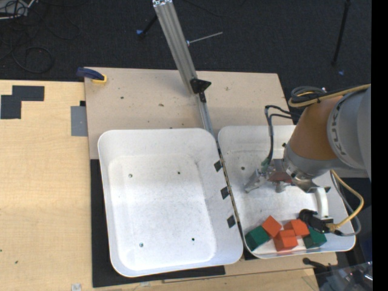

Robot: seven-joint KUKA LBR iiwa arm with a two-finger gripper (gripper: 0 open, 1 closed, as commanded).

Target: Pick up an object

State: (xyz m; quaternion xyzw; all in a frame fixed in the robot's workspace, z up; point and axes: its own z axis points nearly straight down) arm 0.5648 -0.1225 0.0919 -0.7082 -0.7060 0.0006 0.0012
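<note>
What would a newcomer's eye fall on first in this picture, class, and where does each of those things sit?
First comes the grey arm with its orange band, reaching in from the right, its claw hanging over the middle of the right bin. Next, the bright cluster of orange blocks and green blocks, crowded together in that bin's near corner. The left bin lies beside it, and a slanted metal bar rises behind both.

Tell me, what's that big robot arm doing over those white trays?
The arm's gripper hangs over the right bin, with nothing between its fingers that I can see. It is meant to pick something up. A little pile of orange blocks and green blocks sits in that bin's near corner, apart from the gripper. The left bin sits alongside.
</note>
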